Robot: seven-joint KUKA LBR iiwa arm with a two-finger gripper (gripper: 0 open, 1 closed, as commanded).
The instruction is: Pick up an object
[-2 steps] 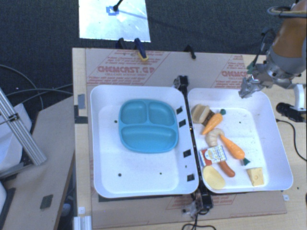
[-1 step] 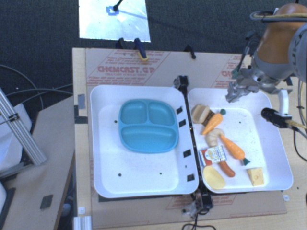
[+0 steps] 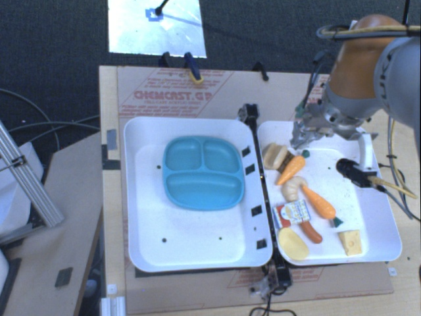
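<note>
The pincer (image 3: 301, 139) hovers just above a carrot (image 3: 291, 170) near the right bin's (image 3: 381, 242) far edge. I cannot tell its state. Nothing looks lifted yet.

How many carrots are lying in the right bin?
2. One carrot lies near the bin's upper left, just below the hand. The other carrot lies near the middle, right of the ketchup packet. None seems hidden.
</note>
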